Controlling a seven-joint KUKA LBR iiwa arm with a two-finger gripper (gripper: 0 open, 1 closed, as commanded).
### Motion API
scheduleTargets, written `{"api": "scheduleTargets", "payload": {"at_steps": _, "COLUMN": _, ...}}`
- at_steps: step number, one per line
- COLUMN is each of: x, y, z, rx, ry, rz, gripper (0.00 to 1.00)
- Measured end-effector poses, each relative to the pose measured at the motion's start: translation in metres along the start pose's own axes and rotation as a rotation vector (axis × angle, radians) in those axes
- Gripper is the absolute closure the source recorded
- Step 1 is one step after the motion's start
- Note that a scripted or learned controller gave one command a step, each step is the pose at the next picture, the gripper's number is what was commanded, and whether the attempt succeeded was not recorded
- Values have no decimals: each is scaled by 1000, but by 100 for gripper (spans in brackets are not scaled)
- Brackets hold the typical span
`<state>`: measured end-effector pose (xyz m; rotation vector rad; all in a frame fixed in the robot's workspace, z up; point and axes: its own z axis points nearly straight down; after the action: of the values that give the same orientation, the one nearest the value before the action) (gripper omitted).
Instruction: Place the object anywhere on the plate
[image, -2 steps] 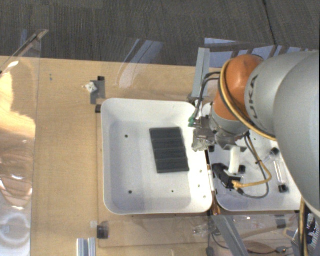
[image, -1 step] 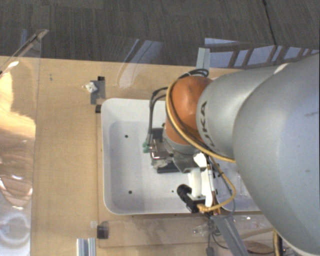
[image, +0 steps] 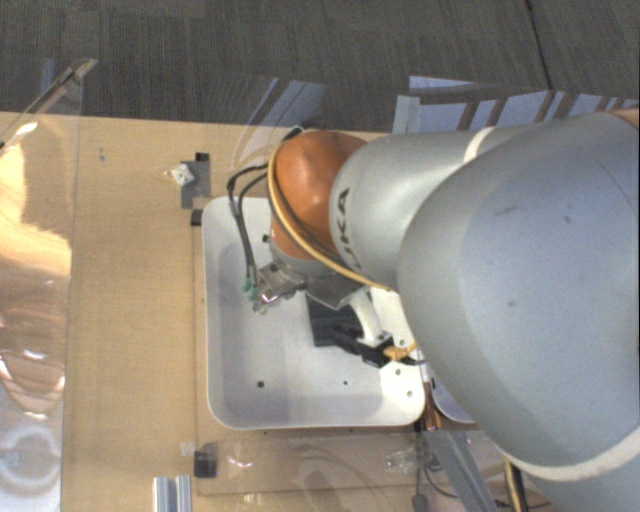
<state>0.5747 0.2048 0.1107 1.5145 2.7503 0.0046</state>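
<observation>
- the grey arm (image: 500, 300), with its orange band (image: 305, 195), reaches over the white bin (image: 230, 390). the gripper (image: 264, 290) sits low over the bin floor, at about 9 o'clock from the bin's middle.
- whether the claw is open or closed cannot be told, because the wrist covers it from above.
- the object: a green-and-pink speck (image: 249, 289) at the gripper's 9 o'clock side may be it, or may be part of the tool. it is too small to tell, so nothing can be called held.
- the plate: a pale curved edge (image: 448, 404) peeps from under the arm at 5 o'clock of the bin. it is probably the plate's rim, over in the neighbouring bin.
- judged step: a pick in this bin, with the carry to the plate not yet done.
- to do it well, rise straight up first and clear the raised bin wall at 3 o'clock. then lower over the plate's middle and release low, so nothing bounces or rolls off.
- materials: the bin is smooth matt white plastic, shallow and round-cornered, with two dark dots (image: 260, 383) on its floor.
- the bench (image: 130, 300) is a pale wood-look board, and a clear sheet (image: 40, 260) at 9 o'clock of the view catches glare.
- the arm's shell is smooth, rounded and faintly glossy.
</observation>
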Motion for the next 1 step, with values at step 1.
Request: {"api": "scheduleTargets", "payload": {"at_steps": 1, "x": 2, "y": 14, "z": 19, "rx": -12, "ry": -7, "rz": -551, "gripper": 100}}
